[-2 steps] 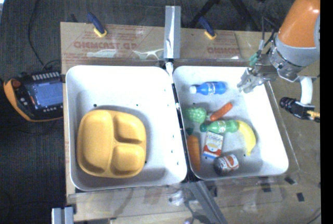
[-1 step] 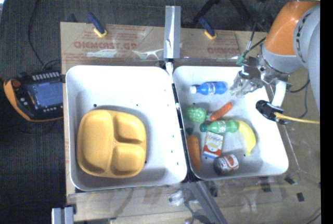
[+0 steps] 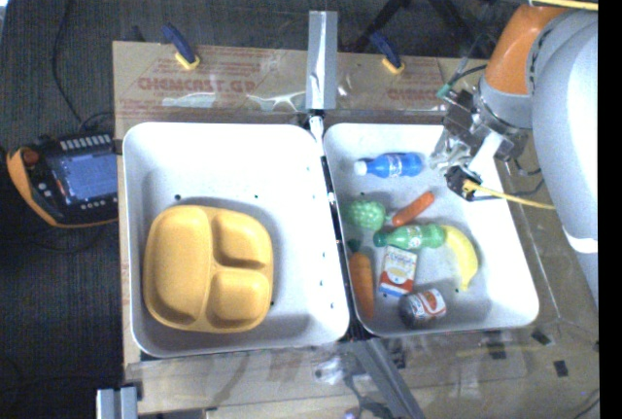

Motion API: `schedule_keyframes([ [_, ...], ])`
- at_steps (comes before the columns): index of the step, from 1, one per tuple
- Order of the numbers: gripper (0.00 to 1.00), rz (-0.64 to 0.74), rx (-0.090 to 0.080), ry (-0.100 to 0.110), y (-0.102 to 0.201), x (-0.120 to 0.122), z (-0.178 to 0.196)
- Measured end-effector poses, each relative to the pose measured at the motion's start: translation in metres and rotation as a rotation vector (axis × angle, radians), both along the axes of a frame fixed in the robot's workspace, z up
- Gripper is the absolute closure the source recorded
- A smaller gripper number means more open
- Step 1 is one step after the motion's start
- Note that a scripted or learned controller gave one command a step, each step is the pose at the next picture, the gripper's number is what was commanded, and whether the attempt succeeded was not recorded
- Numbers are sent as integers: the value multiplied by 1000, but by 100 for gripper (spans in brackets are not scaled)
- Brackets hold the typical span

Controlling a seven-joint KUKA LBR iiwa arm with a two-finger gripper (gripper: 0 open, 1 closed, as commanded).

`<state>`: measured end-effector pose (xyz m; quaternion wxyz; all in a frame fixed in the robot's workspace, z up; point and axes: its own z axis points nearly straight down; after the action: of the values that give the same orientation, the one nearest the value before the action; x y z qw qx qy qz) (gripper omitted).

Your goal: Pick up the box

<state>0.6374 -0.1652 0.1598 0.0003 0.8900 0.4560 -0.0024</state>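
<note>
Jaws first, and it's a tough read: the gripper (image 3: 465, 155) hovers over the back right corner of the right bin (image 3: 520, 286), but whether those jaws are apart or together I cannot tell from up here, and nothing visibly sits between them. The box (image 3: 397, 271), a small carton, lies toward the front of that same bin, well apart from the gripper and wedged between a carrot (image 3: 362, 281) and a banana (image 3: 463, 257), with a dark can (image 3: 422, 306) touching its front corner. It's a jumble (dumped loose, by the look of it), so a clean approach looks tricky. Count them: one box, one blue bottle (image 3: 393, 165), one green bottle (image 3: 412, 237), two carrots, one green vegetable (image 3: 366, 214), one banana, one can. Over in the left bin (image 3: 141, 155), one yellow divided plate (image 3: 209, 265) sits alone.
</note>
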Motion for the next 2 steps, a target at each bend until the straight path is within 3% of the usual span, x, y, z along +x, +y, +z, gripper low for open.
schedule_keyframes([
  [1, 100, 1, -5, 4, -1, -1, 9],
  [2, 100, 2, 3, 0, 145, 9, 23],
])
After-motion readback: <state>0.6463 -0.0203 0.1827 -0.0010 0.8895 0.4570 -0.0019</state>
